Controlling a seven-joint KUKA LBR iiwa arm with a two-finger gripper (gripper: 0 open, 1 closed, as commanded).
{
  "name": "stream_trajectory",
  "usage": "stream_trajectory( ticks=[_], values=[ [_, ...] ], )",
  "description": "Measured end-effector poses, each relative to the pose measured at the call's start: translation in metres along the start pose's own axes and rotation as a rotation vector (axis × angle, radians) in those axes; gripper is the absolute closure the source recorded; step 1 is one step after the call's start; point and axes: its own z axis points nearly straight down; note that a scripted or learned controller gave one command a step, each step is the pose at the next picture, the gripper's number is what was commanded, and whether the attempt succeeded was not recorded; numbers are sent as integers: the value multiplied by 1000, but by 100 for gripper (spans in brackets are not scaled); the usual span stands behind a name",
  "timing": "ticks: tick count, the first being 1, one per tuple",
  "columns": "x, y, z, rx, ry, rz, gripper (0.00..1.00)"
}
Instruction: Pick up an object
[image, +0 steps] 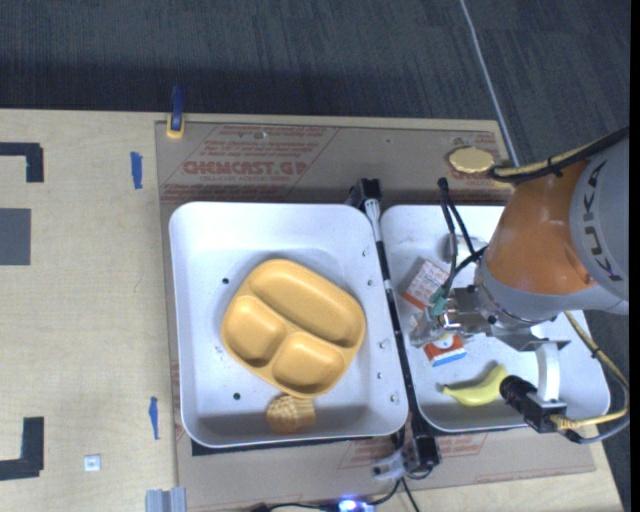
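In the camera view, the two-finger gripper (437, 322) is lowered near the left wall of the right shallow white bin (590, 400), just above a small red-and-white packet (446, 349); whether its jaws are apart cannot be told. A yellow plastic banana (474, 388) lies by that bin's front edge, while a yellow three-compartment tray (292, 324) and a tan ridged object (290, 411) are seen in the left shallow white bin (195, 300).

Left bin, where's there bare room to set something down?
Left bin: bare floor along its left wall and far edge, beside the yellow divided tray. Its near edge is crowded by the small tan object touching the tray.
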Motion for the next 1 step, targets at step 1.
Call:
stream_trajectory(
  ticks=[1],
  values=[
    [0, 2, -10, -5, -1, 0, 100]
  ],
)
